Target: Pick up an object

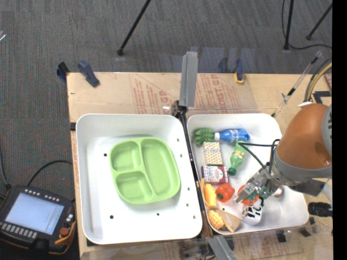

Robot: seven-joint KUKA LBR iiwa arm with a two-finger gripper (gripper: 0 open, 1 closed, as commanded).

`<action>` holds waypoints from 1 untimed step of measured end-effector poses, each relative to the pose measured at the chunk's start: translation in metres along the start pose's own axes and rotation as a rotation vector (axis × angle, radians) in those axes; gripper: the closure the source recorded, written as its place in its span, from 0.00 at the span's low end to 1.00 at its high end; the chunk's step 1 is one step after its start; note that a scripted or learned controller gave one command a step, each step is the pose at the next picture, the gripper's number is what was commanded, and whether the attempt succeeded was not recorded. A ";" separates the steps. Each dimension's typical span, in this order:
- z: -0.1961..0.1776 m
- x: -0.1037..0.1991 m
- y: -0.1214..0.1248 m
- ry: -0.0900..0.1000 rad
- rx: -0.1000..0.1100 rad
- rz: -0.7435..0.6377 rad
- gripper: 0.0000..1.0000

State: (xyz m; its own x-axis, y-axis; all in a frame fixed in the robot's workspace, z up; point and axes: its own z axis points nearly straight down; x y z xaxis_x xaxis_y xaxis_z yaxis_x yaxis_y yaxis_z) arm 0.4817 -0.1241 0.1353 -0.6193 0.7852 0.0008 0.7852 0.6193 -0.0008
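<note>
Camera view: pincer (254, 190) low in the right bin (282, 215), among crowded toys.
Pincer state: cannot tell.
Nearest object: black-and-white toy (252, 213), just below pincer; red pepper (224, 192) beside it on the left-bin side.
Risk: tight clutter may let the descent nudge neighbours, or catch two things.
Risk: small, rounded shapes could slip free.

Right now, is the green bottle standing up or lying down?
Lying down. The green bottle lies on its side on the floor of the right bin, cap pointing toward the red pepper.
</note>
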 end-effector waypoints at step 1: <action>0.041 0.025 0.020 -0.019 -0.013 0.074 1.00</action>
State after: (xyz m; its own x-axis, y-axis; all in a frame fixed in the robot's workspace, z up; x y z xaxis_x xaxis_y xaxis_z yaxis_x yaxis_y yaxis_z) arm 0.4819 -0.0915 0.0947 -0.5595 0.8286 -0.0179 0.8285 0.5598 0.0130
